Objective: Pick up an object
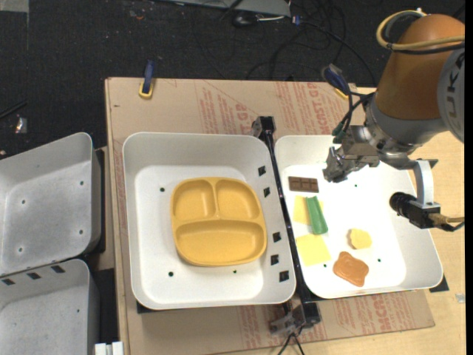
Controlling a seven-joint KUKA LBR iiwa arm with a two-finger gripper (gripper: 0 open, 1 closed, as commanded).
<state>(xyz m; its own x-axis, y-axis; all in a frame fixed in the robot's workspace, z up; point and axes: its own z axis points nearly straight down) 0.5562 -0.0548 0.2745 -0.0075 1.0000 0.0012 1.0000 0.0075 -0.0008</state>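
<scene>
In the right bin lie a brown chocolate-like bar, a green stick across a pale yellow slab, a second yellow slab, a small yellow lump and an orange-brown piece. My gripper hangs over the bin's upper left part, just right of the brown bar and apart from it. Nothing shows between its fingers.
The left bin holds a yellow divided plate. Black clips run along the divider between the bins. A black fitting with a cable sits at the right bin's right side. Grey trays lie off the bench's left.
</scene>
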